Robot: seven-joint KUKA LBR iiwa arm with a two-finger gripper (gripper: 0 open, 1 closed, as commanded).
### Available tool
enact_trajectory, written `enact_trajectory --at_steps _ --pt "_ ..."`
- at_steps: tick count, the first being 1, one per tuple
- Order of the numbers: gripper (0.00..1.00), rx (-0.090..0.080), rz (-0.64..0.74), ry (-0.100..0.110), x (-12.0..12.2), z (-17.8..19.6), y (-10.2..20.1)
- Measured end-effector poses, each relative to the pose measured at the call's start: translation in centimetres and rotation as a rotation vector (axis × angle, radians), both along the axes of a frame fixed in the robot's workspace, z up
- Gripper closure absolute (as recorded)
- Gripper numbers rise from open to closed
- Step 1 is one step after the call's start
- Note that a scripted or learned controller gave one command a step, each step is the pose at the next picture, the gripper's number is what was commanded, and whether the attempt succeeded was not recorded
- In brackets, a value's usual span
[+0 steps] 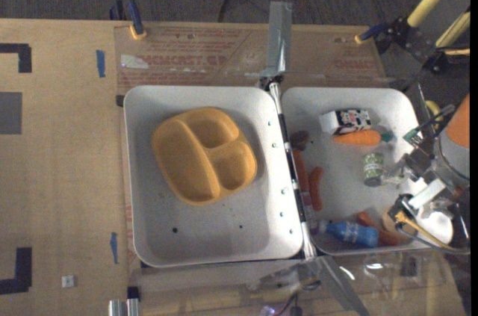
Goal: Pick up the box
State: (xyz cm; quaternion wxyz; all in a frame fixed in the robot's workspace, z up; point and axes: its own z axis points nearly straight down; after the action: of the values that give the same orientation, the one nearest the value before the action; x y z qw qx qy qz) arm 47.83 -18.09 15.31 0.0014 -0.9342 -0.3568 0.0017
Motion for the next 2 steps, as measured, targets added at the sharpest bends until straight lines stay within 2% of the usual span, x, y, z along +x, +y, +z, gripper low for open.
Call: enact_trajectory --at_steps 1,2 --pt "0.0 0.001 0.0 0.0 0.4 -3.9 2.2" --pt "0.0 -0.001 -0.008 -0.009 0.3 -6.6 3.4"
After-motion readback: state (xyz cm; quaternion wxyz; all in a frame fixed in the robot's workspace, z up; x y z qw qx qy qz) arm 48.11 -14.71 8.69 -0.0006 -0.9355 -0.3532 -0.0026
